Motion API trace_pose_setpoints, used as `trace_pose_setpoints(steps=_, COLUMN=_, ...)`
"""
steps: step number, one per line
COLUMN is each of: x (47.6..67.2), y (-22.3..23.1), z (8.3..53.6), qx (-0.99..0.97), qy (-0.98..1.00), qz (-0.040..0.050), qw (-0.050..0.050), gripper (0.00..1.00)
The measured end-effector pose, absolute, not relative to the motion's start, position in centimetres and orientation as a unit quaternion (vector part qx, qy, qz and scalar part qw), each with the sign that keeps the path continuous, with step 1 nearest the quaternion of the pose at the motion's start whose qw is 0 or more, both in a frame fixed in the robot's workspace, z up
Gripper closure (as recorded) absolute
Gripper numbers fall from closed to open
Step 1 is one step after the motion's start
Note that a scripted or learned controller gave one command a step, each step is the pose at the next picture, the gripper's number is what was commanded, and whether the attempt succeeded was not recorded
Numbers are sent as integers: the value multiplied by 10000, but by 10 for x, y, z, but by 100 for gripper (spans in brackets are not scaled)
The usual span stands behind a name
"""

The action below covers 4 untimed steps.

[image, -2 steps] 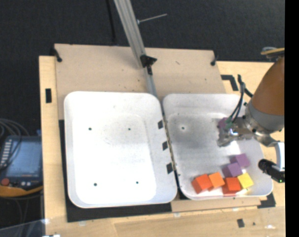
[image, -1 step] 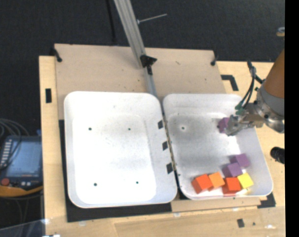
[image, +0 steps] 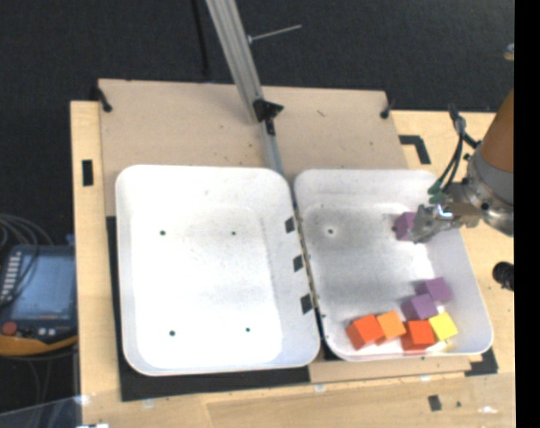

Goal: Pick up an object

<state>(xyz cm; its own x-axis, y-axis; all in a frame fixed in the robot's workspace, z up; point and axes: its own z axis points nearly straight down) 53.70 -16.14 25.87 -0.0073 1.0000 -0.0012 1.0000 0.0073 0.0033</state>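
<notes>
Hand (image: 423, 224) above right white bin (image: 359, 266), fingers seemingly clamped on small purple foam cube (image: 404, 226). Advice: lift straight, slow; avoid jolts, keep clear of block cluster (image: 404, 324) at bin's near corner.

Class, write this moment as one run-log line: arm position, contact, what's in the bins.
end effector: over right bin | purple block at its tip, grasp unclear | cluster of blocks in near corner | left bin

Two white bins (image: 208, 266). Blocks: three purple, one (image: 404, 226) at the tool (image: 421, 226); three orange (image: 366, 330); one yellow (image: 443, 326).
</notes>
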Motion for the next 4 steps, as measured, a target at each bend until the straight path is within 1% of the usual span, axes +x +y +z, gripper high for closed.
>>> trace_pose_setpoints(steps=1, x=547, y=-109, z=265, qx=7042, qy=7100, qz=18, qw=17, gripper=100)
trace_pose_setpoints(steps=2, x=556, y=-48, z=257, qx=7046, qy=7096, qz=4, qw=-6, gripper=100)
trace_pose_setpoints(steps=3, x=569, y=1, z=241, qx=7049, qy=7093, qz=-6, qw=-13, gripper=100)
trace_pose_setpoints(steps=4, x=588, y=58, z=245, qx=7041, qy=7101, qz=13, qw=3, gripper=100)
